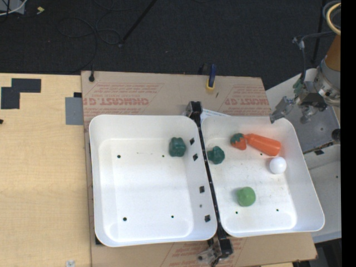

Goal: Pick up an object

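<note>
Gripper point(305, 102) of mine hangs past the right bin's point(311, 196) far corner, can't tell its state. Nothing picked yet; guessing I drop onto the carrot point(265, 144) nearby.

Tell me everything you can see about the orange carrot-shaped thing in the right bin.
The orange carrot-shaped thing lies flat in the far part of the right bin. It is a smooth, matte, stubby tapered piece, looking like toy plastic or foam. Its long axis runs slantwise, one end toward the bin's far left. That end meets a small red and green piece. A white ball sits just in front, apart from it.
</note>
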### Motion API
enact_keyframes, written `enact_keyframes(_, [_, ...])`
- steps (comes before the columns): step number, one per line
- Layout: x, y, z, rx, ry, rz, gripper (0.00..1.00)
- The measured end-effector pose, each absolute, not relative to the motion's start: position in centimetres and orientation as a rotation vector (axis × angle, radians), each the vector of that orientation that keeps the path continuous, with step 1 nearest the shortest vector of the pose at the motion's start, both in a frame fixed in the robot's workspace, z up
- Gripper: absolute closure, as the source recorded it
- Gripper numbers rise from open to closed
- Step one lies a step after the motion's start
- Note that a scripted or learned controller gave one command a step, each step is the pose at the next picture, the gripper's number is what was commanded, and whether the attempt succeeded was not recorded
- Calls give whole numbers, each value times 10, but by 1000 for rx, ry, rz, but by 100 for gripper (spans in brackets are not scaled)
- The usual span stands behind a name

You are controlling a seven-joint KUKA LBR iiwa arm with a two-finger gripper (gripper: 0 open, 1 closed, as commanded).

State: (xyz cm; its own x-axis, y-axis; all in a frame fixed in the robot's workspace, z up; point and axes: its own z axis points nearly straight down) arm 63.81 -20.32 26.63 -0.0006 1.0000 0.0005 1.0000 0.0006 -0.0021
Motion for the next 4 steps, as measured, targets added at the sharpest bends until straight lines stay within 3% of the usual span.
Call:
enact_keyframes(1, [638, -203, 276, -2217, -2223, 2, 100])
enact_keyframes(2, [637, -213, 367, -2220, -2233, -5, 100])
enact_keyframes(3, [615, -214, 443, -2222, -2230, -4, 100])
enact_keyframes(4, [637, -212, 469, -2218, -2228, 1, 100])
